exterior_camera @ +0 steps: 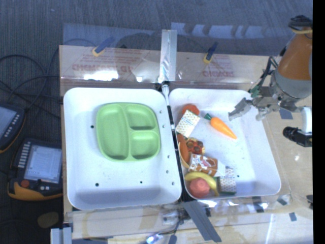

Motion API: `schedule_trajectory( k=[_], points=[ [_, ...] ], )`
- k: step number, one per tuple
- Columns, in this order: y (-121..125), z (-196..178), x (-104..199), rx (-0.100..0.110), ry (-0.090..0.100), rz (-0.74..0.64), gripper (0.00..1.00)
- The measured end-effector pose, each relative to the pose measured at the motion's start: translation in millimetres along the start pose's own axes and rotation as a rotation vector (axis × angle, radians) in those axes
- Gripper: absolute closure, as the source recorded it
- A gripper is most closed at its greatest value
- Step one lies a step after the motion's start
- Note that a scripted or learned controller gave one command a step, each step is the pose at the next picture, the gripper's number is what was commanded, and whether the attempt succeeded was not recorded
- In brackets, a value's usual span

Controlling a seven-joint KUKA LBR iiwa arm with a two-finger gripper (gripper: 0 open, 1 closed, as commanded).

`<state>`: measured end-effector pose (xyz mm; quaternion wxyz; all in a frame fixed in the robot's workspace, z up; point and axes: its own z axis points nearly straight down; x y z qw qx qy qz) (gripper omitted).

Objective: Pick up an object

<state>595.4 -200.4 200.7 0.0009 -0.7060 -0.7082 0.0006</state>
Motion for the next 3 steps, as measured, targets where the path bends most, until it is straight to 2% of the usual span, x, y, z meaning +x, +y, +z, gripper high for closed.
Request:
schedule_trajectory(
  k=[1,2,3],
  points=[
    [32,112,22,-0.009,-0.003,0.200,0.00],
    [33,101,22,-0.011,-0.007,0.198,1.00],
    [42,21,65,0.000,-0.001,0.176,1.00]
  ],
)
